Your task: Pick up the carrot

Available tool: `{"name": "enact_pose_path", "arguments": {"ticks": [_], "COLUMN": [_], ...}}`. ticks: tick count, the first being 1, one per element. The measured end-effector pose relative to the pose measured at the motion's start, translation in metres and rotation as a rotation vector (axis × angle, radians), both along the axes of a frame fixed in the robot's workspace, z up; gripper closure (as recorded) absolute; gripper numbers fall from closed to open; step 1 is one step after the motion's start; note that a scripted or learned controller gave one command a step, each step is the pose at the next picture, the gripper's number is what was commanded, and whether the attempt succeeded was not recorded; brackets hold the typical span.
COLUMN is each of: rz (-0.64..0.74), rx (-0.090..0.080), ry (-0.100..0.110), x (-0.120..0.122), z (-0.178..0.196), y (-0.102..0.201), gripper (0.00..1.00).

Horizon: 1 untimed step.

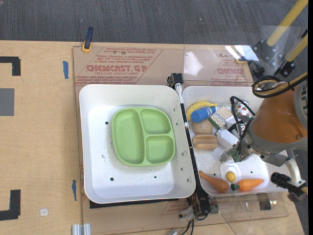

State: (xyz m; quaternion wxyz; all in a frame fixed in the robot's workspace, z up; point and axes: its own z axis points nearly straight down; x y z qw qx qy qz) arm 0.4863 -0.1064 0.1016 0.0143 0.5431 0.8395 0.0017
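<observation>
Hanging over the right-hand bin [254, 168], the end effector [235, 153] sits low among the toys, under the arm's broad orange band [278, 119]; its working end is tangled up with cables and a white block, so I cannot tell how it is set or whether it has hold of anything. My guess is that it is poised there because the target lies just below and in front of it. The carrot [248, 184], orange with a green tip, lies flat on the bin floor near the front wall, close beside a fried-egg toy [230, 171]. A second orange, tapered piece [214, 182] lies to its left, against the front corner, and could be confused with it. Further back in the same bin are a hot dog bun [205, 141], a banana [201, 105] and a blue bottle-like toy [200, 114], crowded together toward the dividing wall. The left-hand bin [98, 146] carries a green divided plate [144, 136] at its middle. Both bins rest on a clear sheet printed with red lettering, laid over the pale wooden bench [39, 146], which bears black corner marks and bits of blue tape. Beyond the bench edge the floor is dark grey carpet [146, 9].
</observation>
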Motion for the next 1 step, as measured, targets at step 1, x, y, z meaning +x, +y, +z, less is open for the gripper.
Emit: {"name": "enact_pose_path", "arguments": {"ticks": [1], "rz": [0.054], "rx": [0.009], "ry": [0.021], "x": [-0.0065], "z": [-0.0016], "y": [-0.0319], "gripper": [1.0]}}
